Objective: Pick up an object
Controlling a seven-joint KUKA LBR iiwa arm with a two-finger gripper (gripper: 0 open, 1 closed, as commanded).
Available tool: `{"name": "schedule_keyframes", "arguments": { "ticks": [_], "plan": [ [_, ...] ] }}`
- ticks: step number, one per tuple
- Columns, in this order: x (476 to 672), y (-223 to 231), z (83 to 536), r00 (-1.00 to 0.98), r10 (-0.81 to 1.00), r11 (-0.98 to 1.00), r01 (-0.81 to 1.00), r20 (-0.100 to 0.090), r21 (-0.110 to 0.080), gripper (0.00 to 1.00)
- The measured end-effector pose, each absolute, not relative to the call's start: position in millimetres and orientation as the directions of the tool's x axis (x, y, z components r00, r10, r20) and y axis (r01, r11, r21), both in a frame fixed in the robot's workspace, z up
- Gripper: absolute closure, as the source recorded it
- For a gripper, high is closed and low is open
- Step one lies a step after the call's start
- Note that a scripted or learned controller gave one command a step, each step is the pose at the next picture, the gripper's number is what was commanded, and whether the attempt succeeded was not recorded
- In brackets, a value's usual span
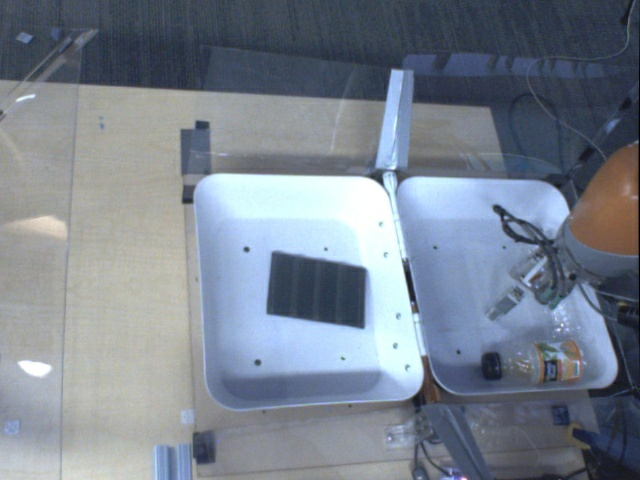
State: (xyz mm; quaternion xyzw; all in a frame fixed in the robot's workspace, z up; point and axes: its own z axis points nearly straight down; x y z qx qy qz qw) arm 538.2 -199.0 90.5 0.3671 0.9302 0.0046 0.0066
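A small clear bottle (537, 363) with a black cap and an orange label lies on its side near the front wall of the right bin (450, 238), cap pointing left. My gripper (510, 300) hangs over the middle of that bin, slanting down to the left. It is farther back than the bottle and apart from it, and nothing shows in its grasp. The grey arm with its orange band (607, 208) reaches in over the bin's right rim.
The left bin (230, 218) holds a flat dark ridged rectangle (317, 289) at its centre. Black cables (515, 226) loop beside the wrist at the back right of the right bin. A metal post (394, 118) stands behind the seam between the bins.
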Motion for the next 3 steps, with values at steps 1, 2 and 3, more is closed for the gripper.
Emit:
{"name": "schedule_keyframes", "arguments": {
  "ticks": [1, 2, 3],
  "plan": [
    [577.2, -109, 90, -0.686, 0.728, 0.686, 0.727, -0.01, 0.012, 0.0],
    [650.3, -119, 88, -0.491, 0.871, 0.491, 0.871, -0.006, 0.009, 0.0],
    [566.7, -172, 119, -0.422, 0.906, 0.422, 0.906, -0.003, 0.005, 0.0]
  ]
}}
